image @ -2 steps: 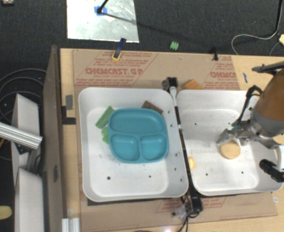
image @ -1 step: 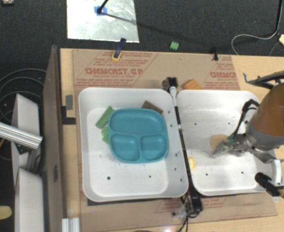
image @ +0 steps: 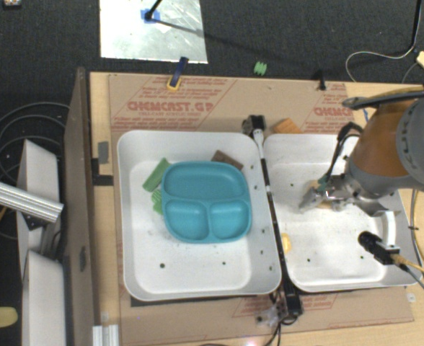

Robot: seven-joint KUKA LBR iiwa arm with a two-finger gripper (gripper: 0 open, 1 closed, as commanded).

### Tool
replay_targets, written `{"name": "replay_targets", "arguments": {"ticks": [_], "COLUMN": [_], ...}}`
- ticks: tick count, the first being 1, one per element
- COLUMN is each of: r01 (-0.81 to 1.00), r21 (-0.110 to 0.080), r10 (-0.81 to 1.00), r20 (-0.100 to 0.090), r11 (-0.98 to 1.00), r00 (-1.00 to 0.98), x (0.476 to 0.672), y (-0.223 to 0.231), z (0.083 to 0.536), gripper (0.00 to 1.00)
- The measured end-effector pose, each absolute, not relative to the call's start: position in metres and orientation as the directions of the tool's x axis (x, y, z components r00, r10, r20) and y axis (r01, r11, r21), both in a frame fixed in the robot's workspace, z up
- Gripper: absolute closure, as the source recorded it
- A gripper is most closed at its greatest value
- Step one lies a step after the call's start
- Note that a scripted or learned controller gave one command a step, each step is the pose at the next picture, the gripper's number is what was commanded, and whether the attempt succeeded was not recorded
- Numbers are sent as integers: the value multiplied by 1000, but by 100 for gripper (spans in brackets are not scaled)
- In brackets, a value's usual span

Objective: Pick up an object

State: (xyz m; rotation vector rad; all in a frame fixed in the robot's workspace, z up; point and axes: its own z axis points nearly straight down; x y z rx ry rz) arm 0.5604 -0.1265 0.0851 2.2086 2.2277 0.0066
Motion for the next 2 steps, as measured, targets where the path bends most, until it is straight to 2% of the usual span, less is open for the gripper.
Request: {"name": "replay_targets", "arguments": {"ticks": [1,2], "r01": [1000,1000], "r21": [7,4], "r10": [1000,1000], "r20": [-1,0], "r11": [6,6], "r00": [-6,-6], "x": [602,600], "y": [-127,-127], "z": [85,95], "gripper": [0,100]}}
